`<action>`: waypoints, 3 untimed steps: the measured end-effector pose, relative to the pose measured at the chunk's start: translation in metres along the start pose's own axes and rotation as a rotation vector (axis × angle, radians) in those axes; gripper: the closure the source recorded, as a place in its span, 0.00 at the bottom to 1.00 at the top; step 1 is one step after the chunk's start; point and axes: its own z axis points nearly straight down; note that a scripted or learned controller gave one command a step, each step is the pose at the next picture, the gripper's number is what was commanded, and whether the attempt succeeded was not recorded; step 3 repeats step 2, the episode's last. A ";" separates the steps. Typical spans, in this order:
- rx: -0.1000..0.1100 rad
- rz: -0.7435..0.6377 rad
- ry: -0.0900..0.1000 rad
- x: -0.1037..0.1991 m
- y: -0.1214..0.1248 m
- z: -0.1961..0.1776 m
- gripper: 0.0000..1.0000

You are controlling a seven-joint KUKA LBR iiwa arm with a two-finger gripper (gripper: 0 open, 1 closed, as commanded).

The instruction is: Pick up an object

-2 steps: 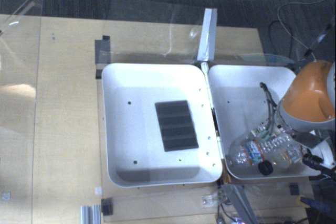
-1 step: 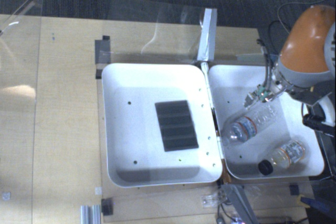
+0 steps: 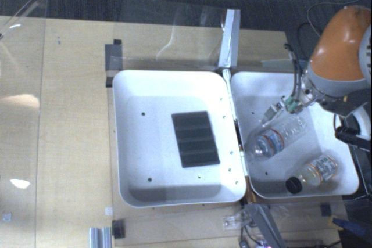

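Clear plastic water bottle [image 3: 278, 137] lies on its side mid-floor in the right bin [image 3: 349, 187], its upper end at the gripper [image 3: 289, 104], whose state I cannot tell, so no lift is evident and the pick looks undone.

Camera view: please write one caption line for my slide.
Gripper above a clear bottle in the right bin; dark slab in the left bin.

Single fixed camera — overhead, slanted down, both bins [image 3: 174, 81] framed
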 end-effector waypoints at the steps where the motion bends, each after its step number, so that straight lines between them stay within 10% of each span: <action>1: 0.003 -0.015 0.002 -0.007 -0.017 0.074 0.00; 2: -0.001 0.138 -0.001 0.001 -0.080 0.089 0.00; 3: -0.001 0.138 -0.001 0.001 -0.080 0.089 0.00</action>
